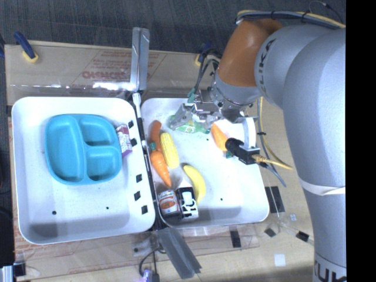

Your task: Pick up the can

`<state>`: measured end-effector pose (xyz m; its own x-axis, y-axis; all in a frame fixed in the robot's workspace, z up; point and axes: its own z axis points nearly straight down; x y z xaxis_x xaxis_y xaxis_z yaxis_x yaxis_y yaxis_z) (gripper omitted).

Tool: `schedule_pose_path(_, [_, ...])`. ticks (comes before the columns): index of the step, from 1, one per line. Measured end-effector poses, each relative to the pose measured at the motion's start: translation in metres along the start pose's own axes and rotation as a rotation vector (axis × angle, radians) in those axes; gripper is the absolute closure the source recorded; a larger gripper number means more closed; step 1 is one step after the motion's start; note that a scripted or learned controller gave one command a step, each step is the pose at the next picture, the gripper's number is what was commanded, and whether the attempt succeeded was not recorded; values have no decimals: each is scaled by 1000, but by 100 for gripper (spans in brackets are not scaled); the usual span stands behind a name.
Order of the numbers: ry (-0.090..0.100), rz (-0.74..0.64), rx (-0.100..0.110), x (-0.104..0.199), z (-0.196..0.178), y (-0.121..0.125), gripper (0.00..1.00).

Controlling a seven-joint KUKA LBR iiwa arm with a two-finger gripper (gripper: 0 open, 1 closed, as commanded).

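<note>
The can (pixel 167 202) is small, with an orange-red label, and stands in the front left corner of the right bin (pixel 241 207). A black-and-white carton (pixel 187 203) touches its right side. My gripper (pixel 194 114) hangs over the back of the same bin, just above a green and white packet (pixel 181 123). It is well behind the can, with the corn and the banana lying between them. The wrist hides the fingertips.
A corn cob (pixel 169 148), two carrots (pixel 160 164) and a banana (pixel 196 181) lie along the right bin's left half. An orange piece (pixel 218 135) sits by the wrist. The left bin (pixel 35 216) holds a blue divided tray (pixel 82 147) and a small purple packet (pixel 124 138).
</note>
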<state>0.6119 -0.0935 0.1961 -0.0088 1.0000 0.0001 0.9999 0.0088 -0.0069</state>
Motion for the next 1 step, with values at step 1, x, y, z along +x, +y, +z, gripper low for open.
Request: schedule_pose_path(1, [-2,140,-5,-40,108,-8,0])
